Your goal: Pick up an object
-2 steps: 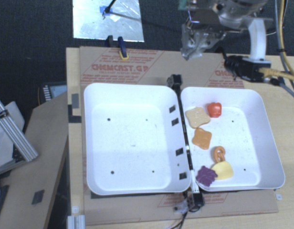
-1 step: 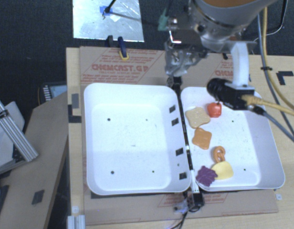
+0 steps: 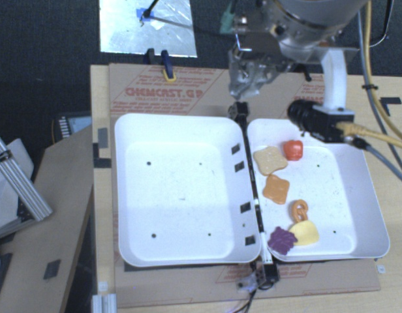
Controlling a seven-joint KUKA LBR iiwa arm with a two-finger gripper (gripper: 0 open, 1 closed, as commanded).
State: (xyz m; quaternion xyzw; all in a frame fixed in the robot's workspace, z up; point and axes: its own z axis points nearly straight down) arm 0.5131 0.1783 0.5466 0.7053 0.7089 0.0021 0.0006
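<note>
Starting at the left, you see the left bin [image 3: 175, 188], a shallow, smooth white tray with rounded corners and a few small dark dots on its floor. Just past the centre divider, in the right bin [image 3: 357, 194], a tan toast-shaped piece [image 3: 270, 160] lies beside a round red piece [image 3: 293, 150]; below them are an orange waffle-like square [image 3: 277, 189], a small orange ring [image 3: 299, 208], a pale yellow piece [image 3: 305, 233] and a knobbly purple cluster [image 3: 282, 240]. The gripper [image 3: 248, 80] hangs blurred at top centre, beyond both bins; you cannot tell how it stands. The arm's upper body is cut off by the frame's top edge.
</note>
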